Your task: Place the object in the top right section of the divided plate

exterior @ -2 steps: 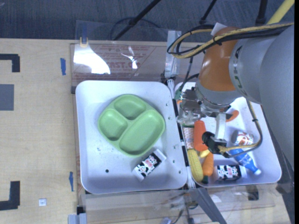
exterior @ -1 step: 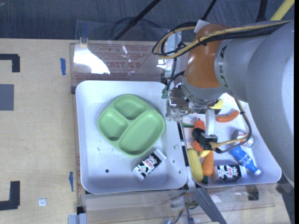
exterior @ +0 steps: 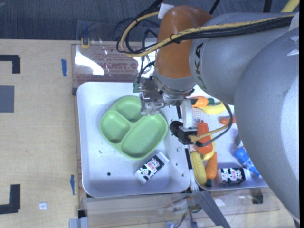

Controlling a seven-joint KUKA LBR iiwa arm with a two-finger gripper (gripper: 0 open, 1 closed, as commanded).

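Note:
A green divided plate [exterior: 124, 127] lies in the left white bin [exterior: 90, 103]. It has two small sections at its upper left and one large section at its lower right. My gripper [exterior: 150, 106] hangs over the plate's upper right edge, between the top small section and the large one. The arm's wrist and orange band hide most of what lies beneath it. A small black-and-white milk carton [exterior: 151, 167] lies on the bin floor just below the plate, apart from the gripper.
The right bin [exterior: 223, 186] holds a corn cob [exterior: 198, 167], carrots [exterior: 211, 163], a second milk carton [exterior: 231, 175], a yellow banana-like piece [exterior: 213, 109] and a blue item [exterior: 244, 156]. A black cable fitting [exterior: 179, 129] hangs near the bins' shared wall.

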